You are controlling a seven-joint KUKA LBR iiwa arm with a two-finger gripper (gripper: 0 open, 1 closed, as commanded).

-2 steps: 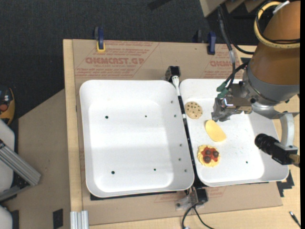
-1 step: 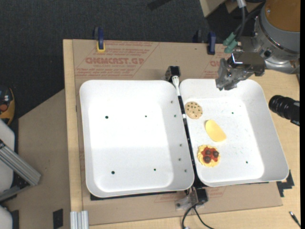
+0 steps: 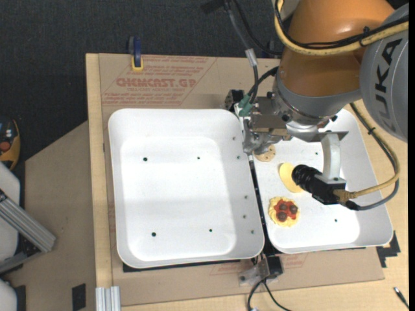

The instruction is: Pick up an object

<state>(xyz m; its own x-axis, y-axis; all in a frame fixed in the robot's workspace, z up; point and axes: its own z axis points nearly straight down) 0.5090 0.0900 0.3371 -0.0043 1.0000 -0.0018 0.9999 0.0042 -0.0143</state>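
Note:
The right bin [image 3: 363, 229] holds a small round toy pizza [image 3: 284, 211] with red toppings near its front left. Behind that lies a yellow rounded piece [image 3: 287, 175], partly hidden by a black fitting [image 3: 318, 185] on the arm's hose. A tan disc [image 3: 264, 152] lies at the bin's left wall. My gripper [image 3: 258, 140] hangs low over the back left part of this bin, right above the tan disc and covering part of it. The bulky orange and grey wrist hides the bin's back.
The left bin [image 3: 181, 186] sits beside the right one, their walls meeting at a ridge [image 3: 251, 180]. Both rest on a cardboard sheet [image 3: 155, 76] with a blue clamp [image 3: 136, 52] at its back edge. A tan hose [image 3: 376, 190] loops over the right bin.

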